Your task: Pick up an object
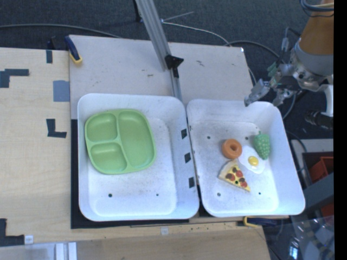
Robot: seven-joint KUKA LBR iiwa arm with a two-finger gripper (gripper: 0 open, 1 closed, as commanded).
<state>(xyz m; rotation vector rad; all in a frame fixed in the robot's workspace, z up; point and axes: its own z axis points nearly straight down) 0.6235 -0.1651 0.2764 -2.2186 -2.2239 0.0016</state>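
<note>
Beside a fried egg lies an orange doughnut.

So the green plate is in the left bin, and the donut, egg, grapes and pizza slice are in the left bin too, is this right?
Not quite. The camera view shows the green plate in the left bin, but the donut, egg, grapes and pizza slice lie in the right bin.
</note>
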